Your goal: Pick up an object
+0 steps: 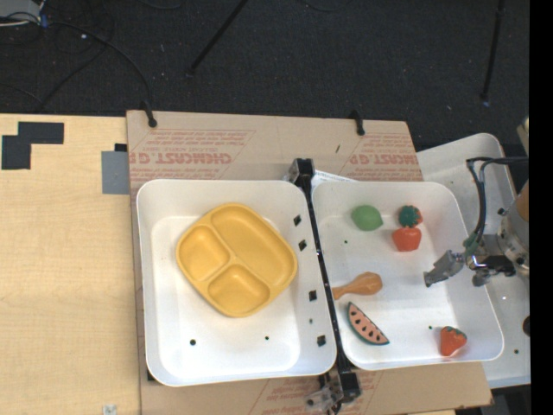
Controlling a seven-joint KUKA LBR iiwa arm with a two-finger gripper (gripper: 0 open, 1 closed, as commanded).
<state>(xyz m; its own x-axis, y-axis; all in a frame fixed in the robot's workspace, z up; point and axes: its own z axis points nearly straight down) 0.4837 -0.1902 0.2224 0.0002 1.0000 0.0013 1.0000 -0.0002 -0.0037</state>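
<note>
Nearest the camera, at about five o'clock in the right bin, sits a strawberry, red, pointed and glossy like moulded plastic, close to the bin's corner. At about seven o'clock in the same bin lies a watermelon slice, a flat wedge with a green rind and dark seeds. Just beyond it, towards the divider, rests a drumstick, tan, smooth, with a bulbous end and a thin shank.

At three o'clock the pincer hangs over the bin's right side, grey metal, with nothing between its fingers; whether they stand apart or together I cannot tell. No toy lies right under it; the strawberry and a red tomato-like toy are the closest candidates for picking up. Farther back, at about twelve o'clock, a round green ball sits beside a small red-and-green toy that touches the tomato-like one.

The left bin holds a yellow divided plate, matt plastic with three compartments. Both bins are smooth white plastic on cardboard laid over the wooden tabletop.

What could go wrong: these toys look hard and slick, so rounded ones may squirt out of a closing grip. The strawberry's closeness to the wall could block a finger. The two touching red toys may be nudged together rather than one grasped cleanly.
</note>
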